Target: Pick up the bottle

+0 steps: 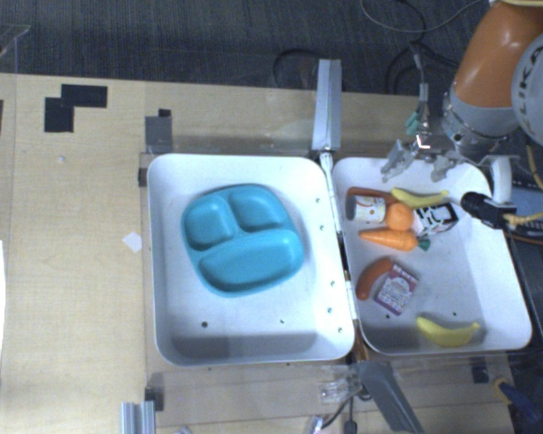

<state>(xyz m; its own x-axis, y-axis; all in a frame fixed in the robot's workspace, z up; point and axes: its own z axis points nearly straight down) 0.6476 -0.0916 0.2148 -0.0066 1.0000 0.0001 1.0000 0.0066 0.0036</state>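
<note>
The bottle (367, 207) lies on its side at the back left of the right bin (507, 278); it is small, with a dark brown end and a white label. My gripper (422, 160) hangs over that bin's back edge, to the right of the bottle and further back. Its fingers are spread open and hold nothing. A small banana (419, 196) and an orange ball (399, 216) lie between the gripper and the bottle, right up against the bottle's right end.
Crowded around the bottle are a carrot (389, 239), a black-and-white item (440, 217), a sausage (372, 278), a red packet (396, 290) and a second banana (448, 331). The left bin (163, 269) holds a blue divided plate (242, 238). A metal post (327, 107) rises between the bins.
</note>
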